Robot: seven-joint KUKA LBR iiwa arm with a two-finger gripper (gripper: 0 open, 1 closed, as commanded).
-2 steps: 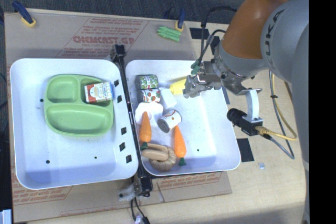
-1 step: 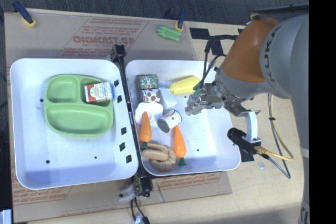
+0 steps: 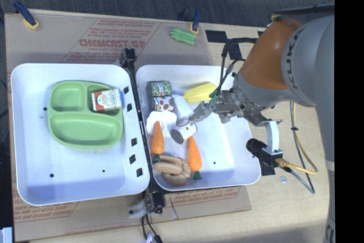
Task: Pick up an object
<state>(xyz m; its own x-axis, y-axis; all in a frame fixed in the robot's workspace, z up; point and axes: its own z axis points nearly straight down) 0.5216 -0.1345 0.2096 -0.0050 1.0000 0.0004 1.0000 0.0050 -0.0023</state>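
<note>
The right bin holds several objects: a yellow block, two small cans, two orange carrots, a wooden pretzel-shaped piece and a small white cylinder with a dark end. My gripper reaches in from the right at a slant, low over the middle of this bin. Its tip sits just above and right of the white cylinder, very close to it. Whether it touches the cylinder is unclear.
The left bin bears a green divided plate with a small carton in its upper right compartment. A black divider separates the bins. A green toy lies on the cardboard behind the right bin.
</note>
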